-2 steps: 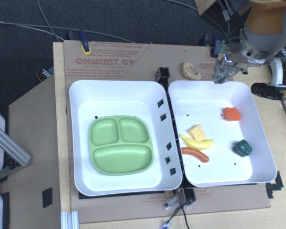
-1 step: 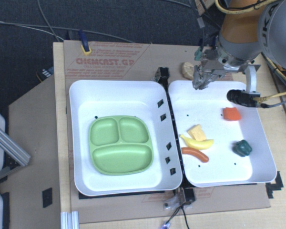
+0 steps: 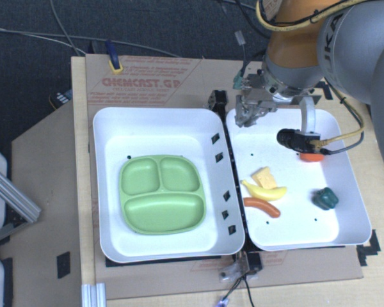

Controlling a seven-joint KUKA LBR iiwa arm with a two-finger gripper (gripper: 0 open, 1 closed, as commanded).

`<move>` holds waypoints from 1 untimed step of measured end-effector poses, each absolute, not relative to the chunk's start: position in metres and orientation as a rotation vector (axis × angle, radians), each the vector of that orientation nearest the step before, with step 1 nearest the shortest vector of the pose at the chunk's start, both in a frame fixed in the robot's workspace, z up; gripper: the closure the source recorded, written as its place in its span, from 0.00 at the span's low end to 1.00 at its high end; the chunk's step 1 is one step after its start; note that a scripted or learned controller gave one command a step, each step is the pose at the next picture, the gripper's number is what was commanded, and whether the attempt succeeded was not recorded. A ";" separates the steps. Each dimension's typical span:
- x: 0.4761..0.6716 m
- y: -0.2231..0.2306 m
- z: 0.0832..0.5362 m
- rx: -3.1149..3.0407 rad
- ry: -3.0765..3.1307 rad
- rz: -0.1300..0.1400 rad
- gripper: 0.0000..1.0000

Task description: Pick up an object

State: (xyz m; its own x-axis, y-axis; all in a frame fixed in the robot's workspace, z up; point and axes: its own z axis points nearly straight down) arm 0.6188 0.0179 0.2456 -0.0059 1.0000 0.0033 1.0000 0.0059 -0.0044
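Observation:
The right bin (image 3: 345, 190) holds several small items. A yellow wedge (image 3: 263, 175) lies just above a yellow banana (image 3: 267, 192), and an orange-red sausage (image 3: 262, 206) lies below the banana. A dark green lump (image 3: 325, 198) sits toward the right wall. A red piece (image 3: 311, 157) lies partly under a black fitting. My gripper (image 3: 249, 112) hangs over the bin's far left corner, above and apart from the items, with nothing seen in it.
The left bin (image 3: 109, 133) carries a green divided plate (image 3: 161, 194). A black fitting (image 3: 297, 138) on a yellow cable hangs off the wrist over the right bin. Black clips run along the wall between the bins (image 3: 229, 171).

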 end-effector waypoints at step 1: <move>0.621 0.081 0.229 -2.210 -2.225 0.002 1.00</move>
